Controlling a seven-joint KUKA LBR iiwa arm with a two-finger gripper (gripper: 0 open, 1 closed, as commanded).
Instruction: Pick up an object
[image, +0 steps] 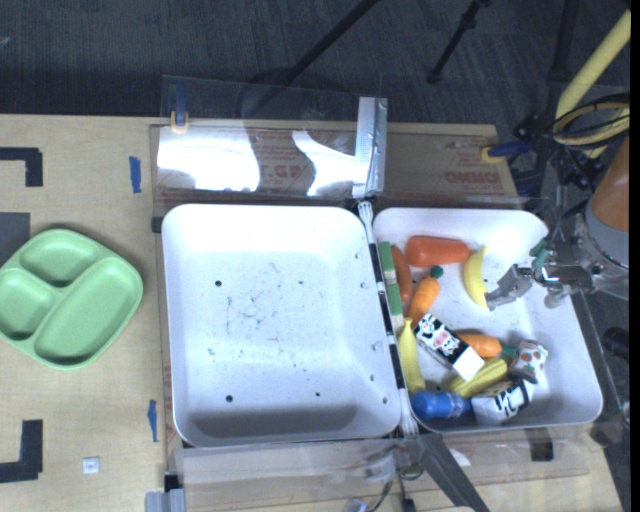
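I see the gripper (507, 287) over the right bin (572, 345), fingers spread, pinching nothing. The banana (474, 277) lies just left of it, long axis running away from me, the nearest of 2 yellow pieces.

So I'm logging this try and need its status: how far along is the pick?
Early. Nothing looks done: the toys, such as the banana and the carrot, lie in the right bin. In hand: the gripper hangs over that bin's right side, beside the banana, with nothing visible between its jaws. Left: closing on one object and lifting it clear.
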